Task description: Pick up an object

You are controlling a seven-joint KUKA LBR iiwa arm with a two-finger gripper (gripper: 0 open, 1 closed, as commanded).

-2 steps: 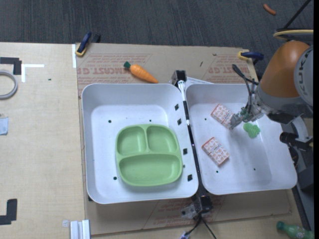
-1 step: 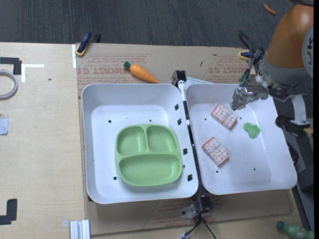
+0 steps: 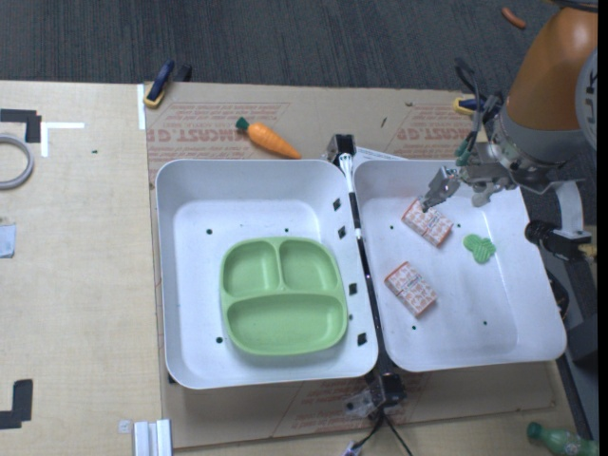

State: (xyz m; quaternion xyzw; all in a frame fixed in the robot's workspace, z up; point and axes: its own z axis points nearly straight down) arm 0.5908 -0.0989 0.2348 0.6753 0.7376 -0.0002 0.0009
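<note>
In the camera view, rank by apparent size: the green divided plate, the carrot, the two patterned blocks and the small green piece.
1. Green divided plate, by far the largest.
2. Carrot.
3. The two patterned blocks: they look alike, so unranked.
4. Small green piece, smallest.

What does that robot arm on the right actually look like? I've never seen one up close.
The arm is bulky and rounded: a broad orange band sits above a smooth grey wrist section. Below that hangs the gripper, a smaller cluster of dark and silver metal parts ending in thin dark jaws. Thin cables run around the wrist, some with green and yellow bits showing.
</note>
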